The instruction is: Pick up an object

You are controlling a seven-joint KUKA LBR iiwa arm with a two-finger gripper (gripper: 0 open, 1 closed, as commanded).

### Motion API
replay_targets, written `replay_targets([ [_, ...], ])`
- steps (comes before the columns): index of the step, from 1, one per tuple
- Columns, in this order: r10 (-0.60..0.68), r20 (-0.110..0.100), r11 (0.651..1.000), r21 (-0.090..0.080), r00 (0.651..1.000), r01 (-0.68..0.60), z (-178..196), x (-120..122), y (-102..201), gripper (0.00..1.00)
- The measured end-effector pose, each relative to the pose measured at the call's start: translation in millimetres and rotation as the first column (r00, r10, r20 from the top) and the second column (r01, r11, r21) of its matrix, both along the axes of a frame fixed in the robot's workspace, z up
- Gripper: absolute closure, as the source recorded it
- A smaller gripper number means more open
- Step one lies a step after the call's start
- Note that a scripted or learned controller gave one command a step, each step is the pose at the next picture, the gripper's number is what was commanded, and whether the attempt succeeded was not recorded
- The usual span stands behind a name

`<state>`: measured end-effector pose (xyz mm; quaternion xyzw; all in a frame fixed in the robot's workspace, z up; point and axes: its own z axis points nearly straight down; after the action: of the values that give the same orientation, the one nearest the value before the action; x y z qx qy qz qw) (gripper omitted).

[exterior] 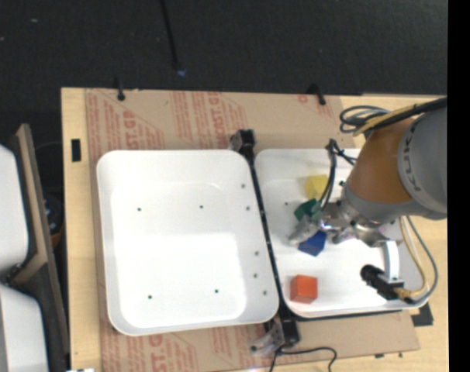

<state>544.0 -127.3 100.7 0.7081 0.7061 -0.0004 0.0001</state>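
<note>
While arm [390,169] reached over right bin [336,304], gripper [316,227] sat low among objects; finger opening could not be told (metal parts blurred). Blue block [313,244] lay just beneath gripper, green piece [305,208] beside it, yellow piece [316,184] behind. Orange block [303,287] sat apart, near front rim. Left bin [111,208] alongside.
</note>
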Motion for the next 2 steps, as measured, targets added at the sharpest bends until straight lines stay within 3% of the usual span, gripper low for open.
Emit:
replay_targets([
  [1, 0.001, 0.004, 1.000, 0.000, 1.000, -0.001, 11, 2, 0, 1.00],
  [2, 0.012, 0.010, 1.000, 0.003, 1.000, -0.012, 104, 8, 97, 1.00],
])
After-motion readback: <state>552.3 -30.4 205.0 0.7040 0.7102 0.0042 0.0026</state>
